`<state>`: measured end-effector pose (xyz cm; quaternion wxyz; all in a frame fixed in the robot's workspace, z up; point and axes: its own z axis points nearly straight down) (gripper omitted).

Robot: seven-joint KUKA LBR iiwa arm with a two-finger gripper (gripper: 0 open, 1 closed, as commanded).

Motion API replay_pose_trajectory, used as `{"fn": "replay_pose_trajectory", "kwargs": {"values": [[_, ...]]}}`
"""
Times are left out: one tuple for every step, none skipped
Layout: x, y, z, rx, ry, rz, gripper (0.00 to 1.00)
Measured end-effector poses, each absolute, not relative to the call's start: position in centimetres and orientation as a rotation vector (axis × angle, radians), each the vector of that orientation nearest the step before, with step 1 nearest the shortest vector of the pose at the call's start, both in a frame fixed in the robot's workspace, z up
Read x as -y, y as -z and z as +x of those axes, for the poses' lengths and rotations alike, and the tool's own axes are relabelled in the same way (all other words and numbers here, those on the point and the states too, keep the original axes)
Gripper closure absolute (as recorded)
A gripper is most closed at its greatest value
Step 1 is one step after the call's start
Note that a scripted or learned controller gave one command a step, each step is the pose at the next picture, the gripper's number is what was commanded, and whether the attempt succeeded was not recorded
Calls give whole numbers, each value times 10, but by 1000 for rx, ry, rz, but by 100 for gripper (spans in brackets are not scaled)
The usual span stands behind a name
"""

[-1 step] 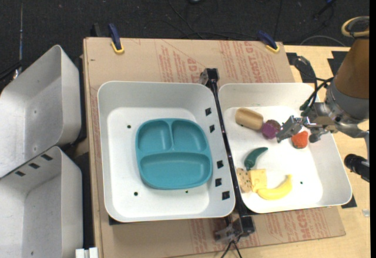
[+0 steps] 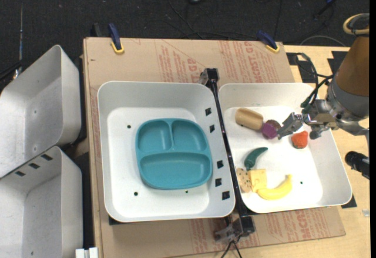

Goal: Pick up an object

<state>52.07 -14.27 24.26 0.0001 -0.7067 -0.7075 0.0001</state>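
Note:
My gripper hangs low over the right bin, reaching in from the right, its fingers open. One finger points toward a purple ball-like object; the other sits just above a small red-orange fruit. Nothing is clamped between them. A tan bread roll lies to the left of the purple object. Lower in the bin lie a green pepper, a yellow banana and a cheese-and-cracker piece.
The left bin holds a teal divided plate. A black divider runs between the bins. Two more white bins stand off the bench at the left. The arm's orange band rises at the right edge.

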Motion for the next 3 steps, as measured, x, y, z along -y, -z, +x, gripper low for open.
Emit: {"fn": "replay_pose_trajectory", "kwargs": {"values": [[135,-183,526,2218,-5,-2218,0],[133,-120,530,2217,-4,-2220,0],[134,-98,535,2226,13,-2234,0]]}}
